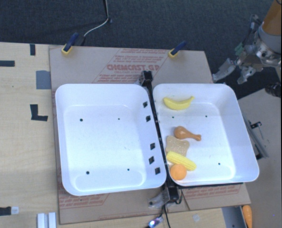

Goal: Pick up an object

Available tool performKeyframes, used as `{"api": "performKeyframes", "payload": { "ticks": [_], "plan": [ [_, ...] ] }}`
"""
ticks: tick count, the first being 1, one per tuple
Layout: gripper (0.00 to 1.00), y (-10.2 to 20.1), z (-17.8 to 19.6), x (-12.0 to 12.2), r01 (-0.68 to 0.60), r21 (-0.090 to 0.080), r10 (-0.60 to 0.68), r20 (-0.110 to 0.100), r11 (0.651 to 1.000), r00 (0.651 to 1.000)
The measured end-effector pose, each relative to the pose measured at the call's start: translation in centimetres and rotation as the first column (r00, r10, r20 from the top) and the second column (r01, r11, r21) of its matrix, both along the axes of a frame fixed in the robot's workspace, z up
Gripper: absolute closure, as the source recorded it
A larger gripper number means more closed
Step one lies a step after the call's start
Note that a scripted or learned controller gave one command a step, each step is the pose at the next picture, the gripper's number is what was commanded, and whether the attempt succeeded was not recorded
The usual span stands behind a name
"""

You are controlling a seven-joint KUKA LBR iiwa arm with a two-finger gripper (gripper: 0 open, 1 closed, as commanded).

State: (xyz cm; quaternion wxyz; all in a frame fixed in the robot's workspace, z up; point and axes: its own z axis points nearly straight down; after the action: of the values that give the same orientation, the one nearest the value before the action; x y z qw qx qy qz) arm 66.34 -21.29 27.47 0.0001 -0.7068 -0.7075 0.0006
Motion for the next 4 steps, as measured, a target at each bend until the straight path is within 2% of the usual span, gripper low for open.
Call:
{"api": "performKeyframes", "payload": {
  "ticks": [1,2,3,4],
  "plan": [
    [1.00,0.0,1.0,0.0,-0.001,-0.001,0.001,0.000,1.000,1.000],
    [1.00,7.3,0.6,-0.6,-0.006,0.002,0.006,-0.001,1.000,1.000],
    [1.00,15.0,3.8,-4.0,-0.007,0.003,0.007,0.001,1.000,1.000],
    [1.00,22.5,11.4,-9.2,-0.006,0.002,0.006,0.002,1.000,1.000]
  ]
}}
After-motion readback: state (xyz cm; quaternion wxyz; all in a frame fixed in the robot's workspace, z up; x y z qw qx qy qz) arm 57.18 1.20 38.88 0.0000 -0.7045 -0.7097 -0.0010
